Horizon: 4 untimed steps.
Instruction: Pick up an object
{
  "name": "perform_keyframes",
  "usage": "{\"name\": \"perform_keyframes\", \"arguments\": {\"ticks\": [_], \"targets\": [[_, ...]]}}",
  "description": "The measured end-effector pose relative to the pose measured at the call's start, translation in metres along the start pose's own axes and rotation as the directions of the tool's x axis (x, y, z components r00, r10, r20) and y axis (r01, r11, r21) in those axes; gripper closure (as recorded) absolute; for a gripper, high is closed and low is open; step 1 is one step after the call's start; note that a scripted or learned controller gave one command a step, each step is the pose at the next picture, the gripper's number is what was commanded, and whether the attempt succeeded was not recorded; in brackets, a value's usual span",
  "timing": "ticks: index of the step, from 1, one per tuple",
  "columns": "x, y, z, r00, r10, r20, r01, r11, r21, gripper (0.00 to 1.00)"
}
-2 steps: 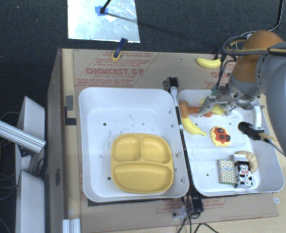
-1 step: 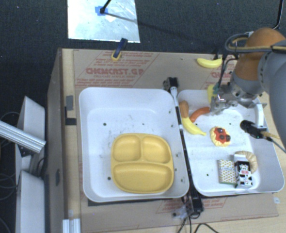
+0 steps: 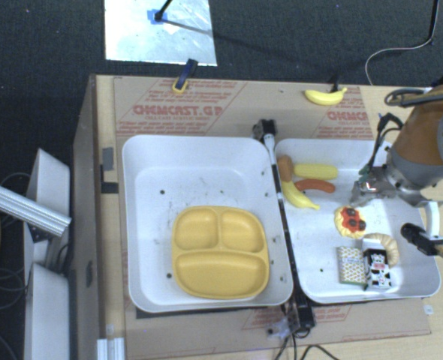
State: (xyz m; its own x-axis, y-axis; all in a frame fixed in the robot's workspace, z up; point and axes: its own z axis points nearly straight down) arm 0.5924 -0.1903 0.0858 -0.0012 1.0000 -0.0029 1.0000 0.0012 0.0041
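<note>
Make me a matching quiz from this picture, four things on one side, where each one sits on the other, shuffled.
Things:
1. divided plate
2. pizza slice
3. lone banana
4. claw

Places:
A. on the cardboard behind the bins
B. in the left bin
C. over the right bin, just above the pizza slice
D. middle of the right bin

Pairs: 1-B, 2-D, 3-A, 4-C

Two bins (image 3: 154, 163) of smooth, glossy white plastic; divided yellow tray (image 3: 220, 251), smooth matt plastic, at the left bin's 5 o'clock. Surface (image 3: 229, 100) of matt printed cardboard. Floor (image 3: 41, 51) of rough dark carpet; foil-like shiny sheet (image 3: 160, 19) at 12 o'clock.
</note>
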Motion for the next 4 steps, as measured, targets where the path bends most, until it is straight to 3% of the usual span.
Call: {"name": "perform_keyframes", "arguments": {"ticks": [1,2,3,4], "targets": [[-0.016,0.057,-0.052,1.000,-0.003,-0.001,0.003,1.000,-0.002,1.00],[0.039,0.033,-0.046,1.000,-0.003,-0.004,0.003,1.000,0.002,1.00],[0.006,-0.020,-0.070,1.000,0.001,-0.001,-0.001,1.000,0.002,1.00],[0.006,-0.020,-0.070,1.000,0.000,-0.002,0.000,1.000,0.002,0.00]]}}
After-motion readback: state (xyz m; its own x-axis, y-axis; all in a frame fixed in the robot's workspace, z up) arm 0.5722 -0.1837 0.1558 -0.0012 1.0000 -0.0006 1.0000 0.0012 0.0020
